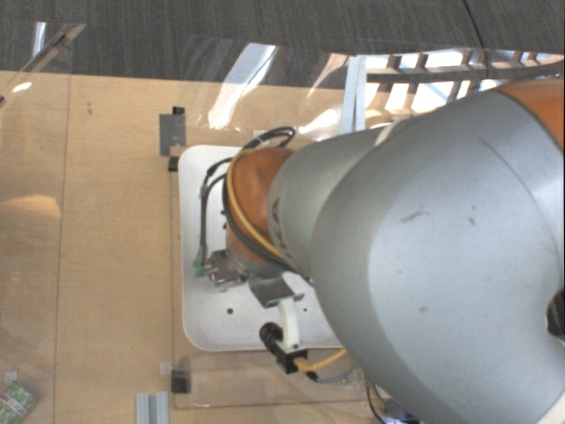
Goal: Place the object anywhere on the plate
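My grey arm (415,263) with its orange band (256,193) covers most of the camera view and reaches down over the left white bin (199,263). The wrist with its cables (231,268) hangs above the bin's middle, and the gripper below it is hidden by the arm. The arm also hides whatever lies under it in the bin, so I see neither object nor plate.
A black clamp (174,131) stands at the bin's far left corner and another (180,380) at its near left corner. Clear plastic walls ring the wooden bench (97,237). A small printed item (13,400) lies at the bench's bottom left.
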Robot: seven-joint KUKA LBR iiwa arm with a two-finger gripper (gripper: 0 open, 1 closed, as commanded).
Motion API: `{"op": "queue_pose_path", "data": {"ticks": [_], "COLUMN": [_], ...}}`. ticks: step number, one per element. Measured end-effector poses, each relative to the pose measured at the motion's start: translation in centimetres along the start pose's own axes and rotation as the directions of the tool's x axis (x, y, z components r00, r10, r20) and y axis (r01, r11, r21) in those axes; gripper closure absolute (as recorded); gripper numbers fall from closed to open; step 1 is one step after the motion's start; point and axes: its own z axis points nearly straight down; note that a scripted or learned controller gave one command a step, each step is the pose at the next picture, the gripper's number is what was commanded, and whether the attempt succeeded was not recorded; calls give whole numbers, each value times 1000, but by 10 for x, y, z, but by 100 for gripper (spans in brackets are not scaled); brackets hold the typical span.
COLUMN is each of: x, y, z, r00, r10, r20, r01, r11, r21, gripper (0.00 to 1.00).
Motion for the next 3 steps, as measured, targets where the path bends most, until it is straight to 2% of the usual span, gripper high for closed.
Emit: {"op": "queue_pose_path", "data": {"ticks": [1,3], "x": [-2,-1], "y": [-4,-1], "z": [11,-10], "r00": [896,902], "r10": [444,431], "r20": [-3,-6], "r01": [-444,-431], "r11": [896,902], "r21": [4,1], "gripper": [100,100]}}
